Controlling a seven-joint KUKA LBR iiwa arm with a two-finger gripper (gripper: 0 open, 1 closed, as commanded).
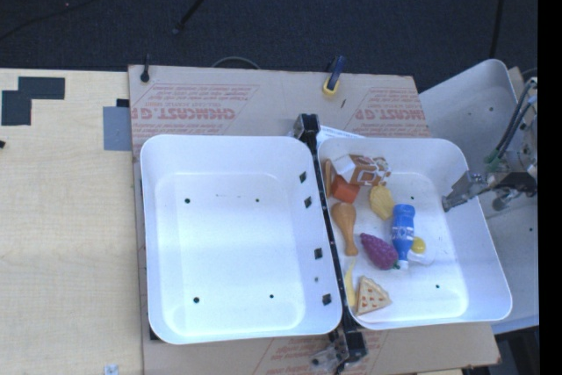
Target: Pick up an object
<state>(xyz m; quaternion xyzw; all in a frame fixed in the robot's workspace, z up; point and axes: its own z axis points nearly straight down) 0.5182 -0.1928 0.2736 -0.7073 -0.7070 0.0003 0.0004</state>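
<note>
The right bin (479, 294) holds several toy items in its left half. A blue bottle (403, 231) lies beside a purple piece (378, 250). An orange drumstick shape (345, 224) rests along the bin's left wall. A yellow lump (381, 202), a red-orange block (344, 189) and a white and brown box (369, 167) sit toward the back. A pizza-slice wedge (372, 296) lies at the front. My gripper (476, 199) hangs over the bin's right rim, open, nothing between its fingers, well right of the toys.
The left bin (167, 189) stands beside the right one, a black divider (320, 224) between them. Both rest on a cardboard sheet (219, 105). A yellow and blue clamp (333, 79) sits at the sheet's back edge. A white panel (479, 97) rises at the right.
</note>
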